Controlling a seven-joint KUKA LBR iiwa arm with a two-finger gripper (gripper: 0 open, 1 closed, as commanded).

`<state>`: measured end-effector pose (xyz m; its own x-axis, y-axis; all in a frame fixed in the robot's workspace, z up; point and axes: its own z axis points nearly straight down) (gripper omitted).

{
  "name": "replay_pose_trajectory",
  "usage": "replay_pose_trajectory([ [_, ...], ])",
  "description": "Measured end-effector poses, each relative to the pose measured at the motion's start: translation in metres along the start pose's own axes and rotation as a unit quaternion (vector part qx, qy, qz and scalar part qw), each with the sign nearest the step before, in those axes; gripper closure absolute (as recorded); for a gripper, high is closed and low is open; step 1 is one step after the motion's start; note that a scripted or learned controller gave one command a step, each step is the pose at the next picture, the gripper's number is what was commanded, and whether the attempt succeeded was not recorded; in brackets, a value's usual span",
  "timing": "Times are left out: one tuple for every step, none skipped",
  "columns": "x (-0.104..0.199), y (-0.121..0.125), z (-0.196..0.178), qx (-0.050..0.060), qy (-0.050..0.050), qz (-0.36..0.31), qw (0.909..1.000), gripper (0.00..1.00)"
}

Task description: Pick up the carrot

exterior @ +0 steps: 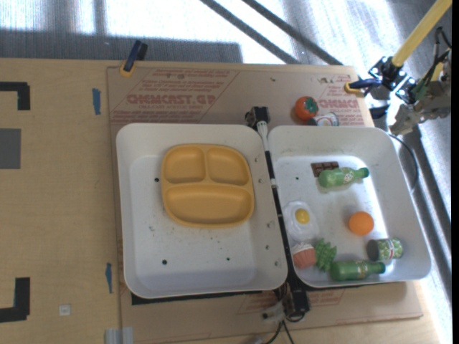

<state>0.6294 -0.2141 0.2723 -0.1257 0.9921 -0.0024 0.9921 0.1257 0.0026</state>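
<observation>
The carrot (pixel 307 256) looks like a short reddish-orange stub with a bushy green top (pixel 325 252). It lies on its side near the front edge of the right bin (pixel 404 192). A green bottle (pixel 356 269) rests right beside its leafy end, and a fried-egg toy (pixel 301 216) sits just behind it.
The right bin also holds an orange ball (pixel 361 223), a small can (pixel 385 249), a second green bottle (pixel 343 177) and a brown chocolate bar (pixel 324 167). A yellow divided plate (pixel 207 185) sits in the left bin (pixel 136 213). A tomato toy (pixel 305 108) lies on the cardboard behind the bins.
</observation>
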Motion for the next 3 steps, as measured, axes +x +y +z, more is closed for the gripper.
replay_pose_trajectory([
  [-0.004, -0.027, 0.026, 0.002, 0.001, 0.177, 0.9843, 1.0],
  [-0.004, -0.026, 0.015, 0.001, 0.001, 0.176, 0.9844, 1.0],
  [0.004, -0.012, 0.046, 0.002, 0.0, 0.426, 0.9048, 1.0],
])
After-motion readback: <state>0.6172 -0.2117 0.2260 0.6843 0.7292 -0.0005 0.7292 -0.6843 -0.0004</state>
